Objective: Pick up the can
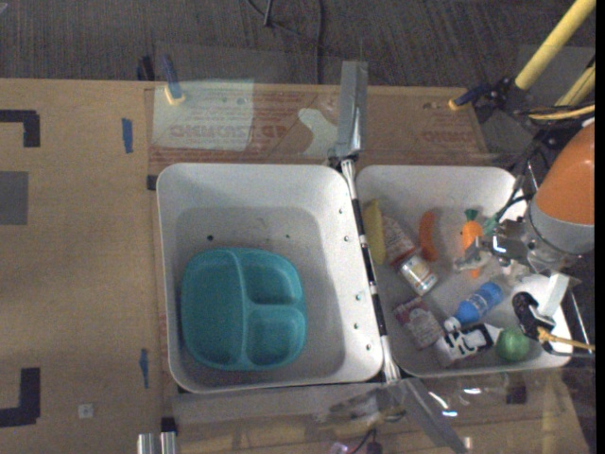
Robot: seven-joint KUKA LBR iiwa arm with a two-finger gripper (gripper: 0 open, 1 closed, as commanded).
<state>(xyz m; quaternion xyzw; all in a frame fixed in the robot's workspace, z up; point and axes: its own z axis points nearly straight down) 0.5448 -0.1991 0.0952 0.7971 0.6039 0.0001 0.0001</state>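
One small can (416,274) lies in the right-hand bin (444,187), left of the bin's middle, its silvery end turned up toward the camera (whether it stands straight or leans is hard to tell). Just behind it is a red-and-white packet (398,240), and beyond that a long yellow thing (374,231) lies along the bin's left wall. A round orange thing (430,234) sits just right of the packet. Nearer the camera, a small dark-red packet (421,325) lies close to the can, with a black-and-white item (469,339), a blue bottle (480,301) and a green ball (513,345) further right. The gripper (503,246) hangs over the bin's right side, well apart from the can and beside an orange toy with a green top (470,233); I cannot tell whether it is spread or closed. The left-hand bin (246,206) holds a teal divided plate (243,307).
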